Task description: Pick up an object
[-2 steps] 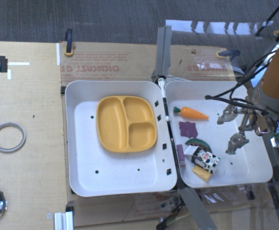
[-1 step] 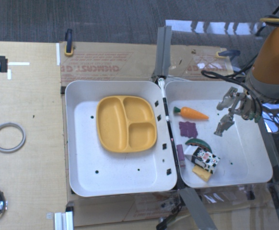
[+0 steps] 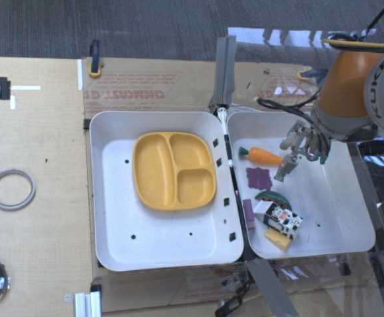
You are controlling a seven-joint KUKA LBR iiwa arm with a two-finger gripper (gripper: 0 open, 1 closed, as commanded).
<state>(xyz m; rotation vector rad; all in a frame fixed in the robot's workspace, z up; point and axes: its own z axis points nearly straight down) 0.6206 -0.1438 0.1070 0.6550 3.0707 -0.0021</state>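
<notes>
bright even light, soft shadows, sharp focus, slight glare upper right.

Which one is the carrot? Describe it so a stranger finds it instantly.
Start at the right-hand white bin. Near its upper left corner, just left of the claw, lies the carrot: a small orange cone with a green tip, the only orange piece above the purple patch.

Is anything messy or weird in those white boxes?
Nothing looks spilled or broken. The yellow plate lies flat in the left bin. The carrot and other toys sit loosely jumbled in the right bin.
</notes>
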